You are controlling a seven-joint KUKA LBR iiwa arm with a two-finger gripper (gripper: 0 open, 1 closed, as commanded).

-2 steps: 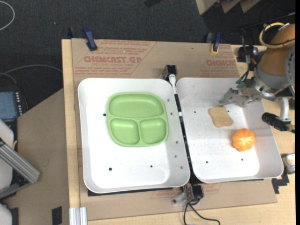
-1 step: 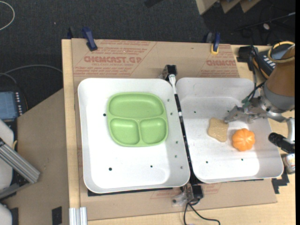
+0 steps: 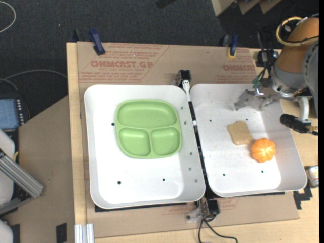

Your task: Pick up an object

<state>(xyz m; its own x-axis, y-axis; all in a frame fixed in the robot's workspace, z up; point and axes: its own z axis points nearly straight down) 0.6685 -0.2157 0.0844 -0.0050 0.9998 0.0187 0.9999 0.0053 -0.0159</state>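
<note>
**A:** Start nearest the camera. What sits by the right bin (image 3: 283, 178)?

**B:** Along its near edge there is only bare white floor with a few small dark dots. Just past that, inside the right bin toward its right wall, lies a small orange pumpkin-shaped object (image 3: 263, 150). Touching it on its left and a little farther back is a flat tan piece shaped like a slice of bread (image 3: 239, 133).

**A:** And to the left of the right bin?

**B:** The left bin (image 3: 101, 151), its edge meeting the right bin's along the middle seam. It holds a green divided plate (image 3: 148, 127) with one wide compartment at the back and two smaller ones in front, all three bare.

**A:** Where is the arm?

**B:** At the far right corner of the right bin. The end effector (image 3: 251, 99) hangs over the back part of that bin, beyond the tan piece and apart from both objects. Its grey fingers are spread and released, with nothing between them. The orange band (image 3: 298, 42) shows above the wrist, past the bin's back rim.

**A:** What carries the bins?

**B:** A brown board on the desk (image 3: 126, 62) with red printing, held by blue clamps (image 3: 96, 41) at its far edge.
</note>
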